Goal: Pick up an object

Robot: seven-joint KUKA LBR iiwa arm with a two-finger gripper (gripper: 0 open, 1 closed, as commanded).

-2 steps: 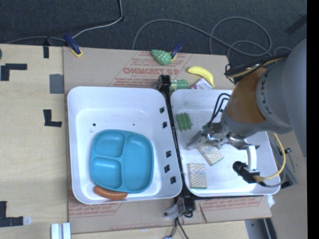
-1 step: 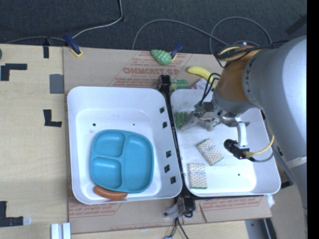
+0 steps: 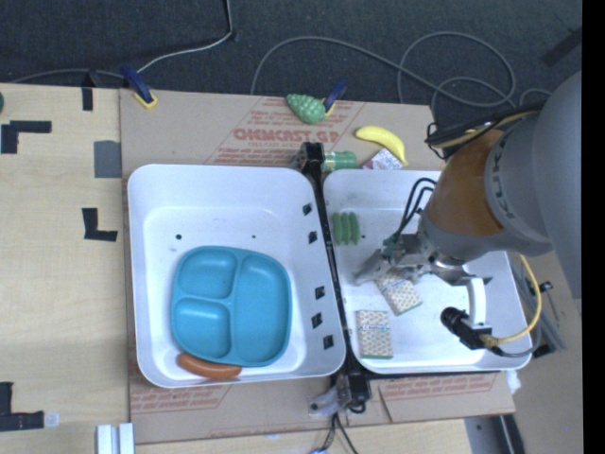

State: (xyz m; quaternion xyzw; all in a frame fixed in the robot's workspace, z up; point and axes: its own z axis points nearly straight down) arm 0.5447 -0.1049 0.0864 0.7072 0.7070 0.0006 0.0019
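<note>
In the right white bin (image 3: 425, 183), the gripper (image 3: 378, 268) – jaw state unclear – hovers just beside a patterned packet (image 3: 403, 297).

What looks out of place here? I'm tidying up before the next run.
Three items lie outside the bins on the cardboard behind them: a yellow banana, a green knobbly toy and a small packet. In the left bin, an orange sausage sits wedged against the blue divided plate.
</note>
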